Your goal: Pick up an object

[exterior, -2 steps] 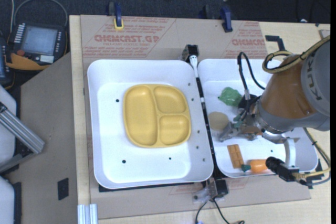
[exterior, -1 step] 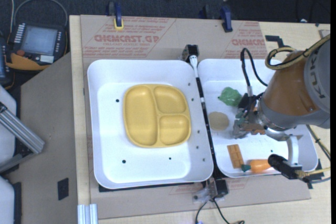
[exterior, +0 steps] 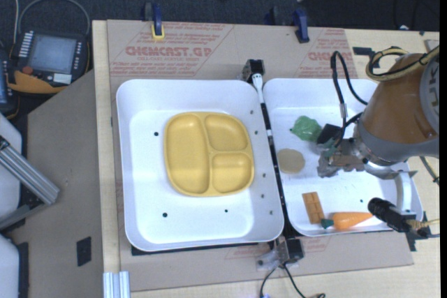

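The hand (exterior: 334, 162) hangs over the right bin (exterior: 279, 150) beside the tan disc (exterior: 291, 161); its state I cannot tell.

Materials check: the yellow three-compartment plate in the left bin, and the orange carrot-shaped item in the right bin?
Yellow three-compartment plate: looks like moulded plastic, matte to satin; even colour, rounded dividers, soft sheen. Orange carrot-shaped item: probably a plastic or rubber toy; uniform orange, smooth skin, green stub at one end. Too small to tell which.

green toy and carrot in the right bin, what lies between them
In the camera view, a tan disc and an orange block lie between the green toy and carrot.
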Action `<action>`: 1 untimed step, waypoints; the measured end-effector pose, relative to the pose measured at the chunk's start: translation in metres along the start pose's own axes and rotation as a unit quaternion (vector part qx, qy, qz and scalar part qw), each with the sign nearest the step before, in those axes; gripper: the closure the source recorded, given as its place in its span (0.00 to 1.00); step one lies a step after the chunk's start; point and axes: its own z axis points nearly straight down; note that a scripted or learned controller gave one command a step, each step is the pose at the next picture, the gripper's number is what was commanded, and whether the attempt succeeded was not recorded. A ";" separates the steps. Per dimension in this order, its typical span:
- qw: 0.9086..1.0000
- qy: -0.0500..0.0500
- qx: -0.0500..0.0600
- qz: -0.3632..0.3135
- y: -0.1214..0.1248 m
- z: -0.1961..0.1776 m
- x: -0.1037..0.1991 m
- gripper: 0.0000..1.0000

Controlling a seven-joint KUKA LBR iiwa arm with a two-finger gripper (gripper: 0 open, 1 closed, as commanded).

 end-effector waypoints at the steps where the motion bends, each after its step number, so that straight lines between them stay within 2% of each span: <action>1: 1.000 0.000 -0.001 -0.001 0.008 -0.061 0.001 1.00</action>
